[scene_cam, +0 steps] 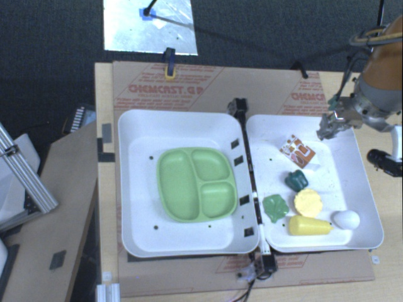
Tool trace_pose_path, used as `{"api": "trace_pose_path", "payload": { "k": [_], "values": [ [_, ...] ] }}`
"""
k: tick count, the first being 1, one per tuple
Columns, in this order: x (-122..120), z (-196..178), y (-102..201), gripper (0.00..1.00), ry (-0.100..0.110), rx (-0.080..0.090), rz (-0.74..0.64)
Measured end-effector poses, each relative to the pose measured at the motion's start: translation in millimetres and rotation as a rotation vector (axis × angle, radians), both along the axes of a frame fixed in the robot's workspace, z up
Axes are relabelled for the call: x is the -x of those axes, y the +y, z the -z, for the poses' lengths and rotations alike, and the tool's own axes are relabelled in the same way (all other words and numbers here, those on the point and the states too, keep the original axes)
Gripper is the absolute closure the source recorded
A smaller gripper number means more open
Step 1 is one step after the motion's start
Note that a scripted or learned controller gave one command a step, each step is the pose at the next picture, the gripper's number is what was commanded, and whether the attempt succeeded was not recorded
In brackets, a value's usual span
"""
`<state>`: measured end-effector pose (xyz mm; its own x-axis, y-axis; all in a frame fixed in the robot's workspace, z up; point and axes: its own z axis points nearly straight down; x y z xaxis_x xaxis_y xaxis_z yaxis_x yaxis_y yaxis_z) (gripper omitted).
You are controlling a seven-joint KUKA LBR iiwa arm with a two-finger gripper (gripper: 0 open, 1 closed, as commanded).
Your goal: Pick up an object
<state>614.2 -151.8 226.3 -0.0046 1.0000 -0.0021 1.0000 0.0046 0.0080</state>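
Observation:
The right bin (pixel 359 168) holds a small orange and white packet (pixel 297 150), a dark teal piece (pixel 296 180), a green leafy piece (pixel 274 207), a round yellow piece (pixel 308 202), a yellow block (pixel 308 226) and a white egg (pixel 346 219). My gripper (pixel 328 129) hangs over the bin's upper right part, to the right of the packet and a little above it. Nothing shows between its fingers.
The left bin (pixel 135 143) holds a green divided plate (pixel 194 184). A black clip strip (pixel 245 168) runs between the bins. Both bins rest on cardboard (pixel 208 83). A metal sheet (pixel 150 17) lies at the back, and an aluminium frame (pixel 22 175) stands at the left.

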Motion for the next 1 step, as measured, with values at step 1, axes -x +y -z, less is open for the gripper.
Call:
{"api": "trace_pose_path", "payload": {
  "k": [1],
  "values": [
    [-1.1,-17.5,-0.1,1.0,0.004,-0.001,-0.001]
  ]
}}
